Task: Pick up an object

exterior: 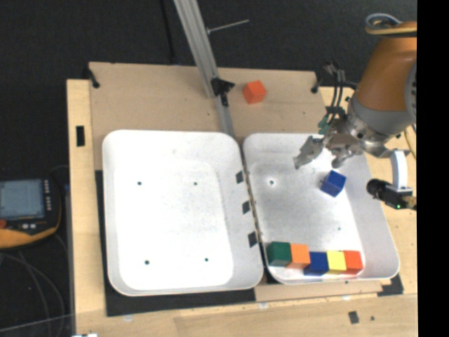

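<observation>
Hand hanging over the far part of the right bin, fingers spread apart, nothing between them. Just beside and below it, lying in that bin: a lone blue cube, tilted, apart from the fingertips. Along the bin's near wall: a row of touching cubes, green, orange, blue, yellow, red-orange. Left of this bin, touching it: the left bin. Beyond it on the table: an orange cube.

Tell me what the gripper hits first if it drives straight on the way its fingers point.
The gripper points down into the right bin. Going straight on, it would probably meet the bin's bare white floor first, just left of the loose blue cube. Depth is hard to judge from this slanted view.
</observation>
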Motion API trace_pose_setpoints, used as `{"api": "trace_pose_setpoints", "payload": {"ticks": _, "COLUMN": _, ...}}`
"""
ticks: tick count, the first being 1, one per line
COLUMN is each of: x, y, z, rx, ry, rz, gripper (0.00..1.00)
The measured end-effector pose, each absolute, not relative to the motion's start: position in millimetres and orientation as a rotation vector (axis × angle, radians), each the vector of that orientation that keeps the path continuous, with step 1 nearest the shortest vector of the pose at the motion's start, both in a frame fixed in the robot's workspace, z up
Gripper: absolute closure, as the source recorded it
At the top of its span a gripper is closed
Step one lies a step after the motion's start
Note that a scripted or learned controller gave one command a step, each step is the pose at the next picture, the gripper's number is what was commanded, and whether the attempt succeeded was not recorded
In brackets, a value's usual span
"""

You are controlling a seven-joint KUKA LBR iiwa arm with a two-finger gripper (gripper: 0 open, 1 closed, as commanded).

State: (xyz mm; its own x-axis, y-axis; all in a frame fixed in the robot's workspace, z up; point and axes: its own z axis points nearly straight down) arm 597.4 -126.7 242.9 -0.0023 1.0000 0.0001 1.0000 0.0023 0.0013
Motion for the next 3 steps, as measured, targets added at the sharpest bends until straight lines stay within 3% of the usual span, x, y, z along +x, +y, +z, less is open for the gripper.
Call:
{"api": "trace_pose_setpoints", "payload": {"ticks": 2, "x": 597.4, "y": -126.8, "z": 242.9, "rx": 2.220, "ry": 2.221, "rz": 0.003, "gripper": 0.00}}
{"api": "trace_pose_setpoints", "payload": {"ticks": 3, "x": 576.2, "y": -134.0, "z": 97.1, "rx": 2.222, "ry": 2.219, "rz": -0.002, "gripper": 0.00}}
